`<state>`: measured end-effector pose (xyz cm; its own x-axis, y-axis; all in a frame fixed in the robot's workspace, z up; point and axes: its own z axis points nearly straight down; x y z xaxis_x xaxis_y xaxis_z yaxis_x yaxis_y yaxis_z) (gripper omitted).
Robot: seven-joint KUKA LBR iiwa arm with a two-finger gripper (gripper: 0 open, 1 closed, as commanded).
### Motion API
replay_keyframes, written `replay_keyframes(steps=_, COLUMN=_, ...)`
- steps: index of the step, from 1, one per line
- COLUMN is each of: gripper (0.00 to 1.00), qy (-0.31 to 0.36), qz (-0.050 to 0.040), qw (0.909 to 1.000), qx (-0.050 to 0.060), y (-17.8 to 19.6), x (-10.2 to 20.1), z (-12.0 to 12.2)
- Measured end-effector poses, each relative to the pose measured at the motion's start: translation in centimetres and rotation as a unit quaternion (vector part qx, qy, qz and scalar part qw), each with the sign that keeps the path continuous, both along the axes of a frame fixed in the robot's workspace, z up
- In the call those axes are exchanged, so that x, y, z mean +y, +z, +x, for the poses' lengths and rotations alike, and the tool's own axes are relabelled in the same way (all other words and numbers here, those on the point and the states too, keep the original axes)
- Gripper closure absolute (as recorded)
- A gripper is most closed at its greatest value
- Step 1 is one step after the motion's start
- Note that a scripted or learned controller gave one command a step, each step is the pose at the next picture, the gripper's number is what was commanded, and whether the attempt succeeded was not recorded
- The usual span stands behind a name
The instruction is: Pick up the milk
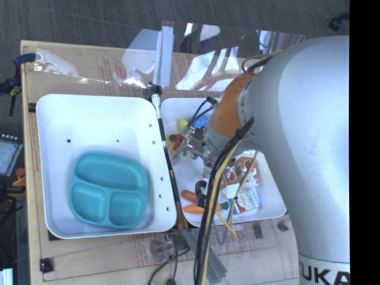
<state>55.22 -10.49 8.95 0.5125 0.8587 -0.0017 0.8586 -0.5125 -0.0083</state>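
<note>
- The bench (pixel 89 251) has a flat brown board surface with faint red print. At its near edge a bundle of black and yellow cables (pixel 206 236) runs upward toward the wrist.
- The left bin (pixel 53 159) is shallow, smooth white plastic with rounded corners and a few small dark holes in its floor.
- A teal plate (pixel 110 189) lies flat in the near part of the left bin. It is a matte, rounded rectangle moulded into three compartments, one long and two smaller.
- The right bin (pixel 272 196), of the same white plastic, sits just beside the left one, and their rims meet along a dark strip.
- Two small orange carrots (pixel 193 208), tapered and glossy, lie in its near left corner, partly crossed by the cables.
- The milk (pixel 249 199) appears to be the small white, boxy carton with coloured print. It lies near the right bin's near right corner, beside the carrots and under thin yellow cable strands.
- Just beyond it lies a flat packet (pixel 244 171) with a red and white pattern.
- The gripper (pixel 191 142), a cluster of dull metal parts, is low over the middle of the right bin, apart from the milk. Whether it is spread or closed cannot be told.
- The orange band (pixel 228 114) rings the wrist above it, and the smooth grey arm (pixel 303 147) bulks over the bin's right side.
- A yellow piece (pixel 183 124) and a blue piece (pixel 202 122) lie at the far end of the bin, too small to identify.
- Glossy clear panels (pixel 202 52) stand at the far edge of the bench.
</note>
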Motion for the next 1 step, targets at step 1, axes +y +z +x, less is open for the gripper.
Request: replay_keyframes(steps=1, gripper=0.00, qy=-0.333, qz=-0.0013, qw=0.9428, qx=-0.009, y=2.14, x=-2.10, z=-7.11)
